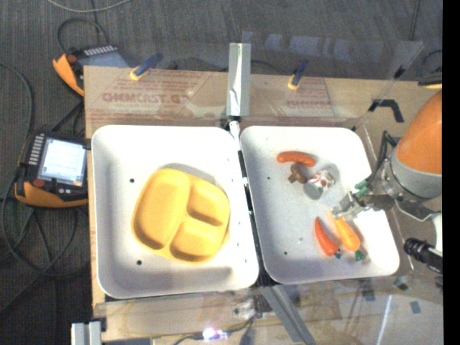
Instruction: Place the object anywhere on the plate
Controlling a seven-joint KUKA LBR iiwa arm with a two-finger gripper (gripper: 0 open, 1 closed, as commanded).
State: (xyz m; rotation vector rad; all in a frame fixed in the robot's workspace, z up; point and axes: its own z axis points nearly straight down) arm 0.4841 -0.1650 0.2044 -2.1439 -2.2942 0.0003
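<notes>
A yellow plate (183,214) with three compartments lies in the left bin (108,192). The right bin (287,221) holds a red sausage (296,158), a small brown piece (296,173), a grey and white object (320,182), a red-orange carrot (325,237) and an orange carrot (348,236). My gripper (343,208) reaches in from the right and hangs low over the right bin, just above the top end of the orange carrot. Nothing is seen lifted off the bin floor.
A raised divider (243,185) separates the two bins. A handheld pendant (56,165) and cables lie on the floor at the left. Clamps and a metal post (237,77) stand behind the bins.
</notes>
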